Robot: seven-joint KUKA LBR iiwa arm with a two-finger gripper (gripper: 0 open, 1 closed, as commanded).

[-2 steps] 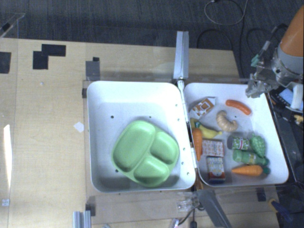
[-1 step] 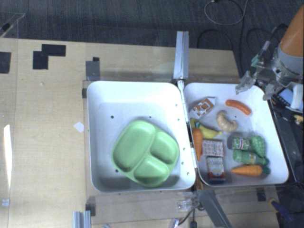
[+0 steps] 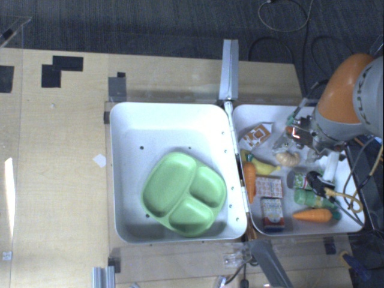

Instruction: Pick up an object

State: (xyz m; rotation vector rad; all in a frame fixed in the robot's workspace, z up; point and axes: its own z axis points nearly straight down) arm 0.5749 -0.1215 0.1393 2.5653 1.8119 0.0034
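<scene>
A small pale object [image 3: 287, 158] lies in the right bin [image 3: 354, 224], just beside a banana [image 3: 262, 165]. The gripper [image 3: 298, 138] is held directly over it; its grip state cannot be told. A straight, centred descent is advised.

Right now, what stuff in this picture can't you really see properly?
- Gripper: its tip is blurred among the clutter in the camera view.
- Right bin: the arm covers its far corner.
- Small boxes: print too small to read.
- Green plate: covers part of the left bin floor.
</scene>
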